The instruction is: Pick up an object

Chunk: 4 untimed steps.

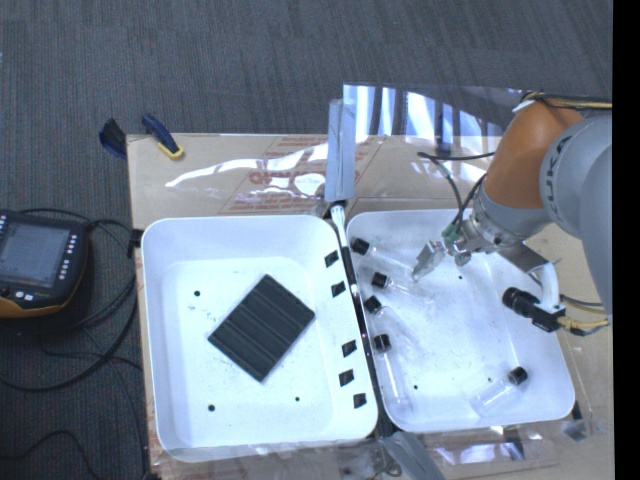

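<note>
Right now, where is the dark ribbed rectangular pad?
The dark ribbed rectangular pad lies flat and turned at an angle near the middle of the left white bin, across the divider from the clear black-capped tubes.

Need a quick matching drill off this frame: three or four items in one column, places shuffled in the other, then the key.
Things:
1. dark ribbed pad
2. gripper
3. handheld pendant
4. blue clamp

Places:
A. on the floor, beside the bench
B. over the right bin, among clear vials
C. at the bench's far corner
D. flat in the left bin

Pairs: 1-D, 2-B, 3-A, 4-C
</note>
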Each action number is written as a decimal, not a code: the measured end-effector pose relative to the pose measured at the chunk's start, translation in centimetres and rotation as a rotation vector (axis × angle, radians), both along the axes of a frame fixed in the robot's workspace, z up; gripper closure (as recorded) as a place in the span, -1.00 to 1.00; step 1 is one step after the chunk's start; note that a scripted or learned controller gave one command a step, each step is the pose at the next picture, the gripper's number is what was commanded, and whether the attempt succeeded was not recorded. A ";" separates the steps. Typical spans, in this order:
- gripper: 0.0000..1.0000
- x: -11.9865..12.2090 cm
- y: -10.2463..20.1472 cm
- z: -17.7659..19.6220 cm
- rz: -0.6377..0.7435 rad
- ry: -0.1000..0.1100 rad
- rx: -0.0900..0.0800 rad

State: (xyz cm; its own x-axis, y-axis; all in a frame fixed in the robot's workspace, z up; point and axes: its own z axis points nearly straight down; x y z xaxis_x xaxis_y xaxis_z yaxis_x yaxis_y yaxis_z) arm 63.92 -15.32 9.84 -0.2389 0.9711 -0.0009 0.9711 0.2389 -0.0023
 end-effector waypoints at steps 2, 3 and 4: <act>-1.00 0.5 6.0 -1.2 0.029 0.001 0.003; -1.00 0.5 6.0 -1.2 0.029 0.001 0.003; 1.00 0.5 6.2 -0.3 0.032 0.003 0.003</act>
State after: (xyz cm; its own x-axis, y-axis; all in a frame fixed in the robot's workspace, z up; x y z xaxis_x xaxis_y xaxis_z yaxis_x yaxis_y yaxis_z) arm 64.45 -9.17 9.50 -0.2699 0.9629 0.0033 0.9629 0.2699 -0.0047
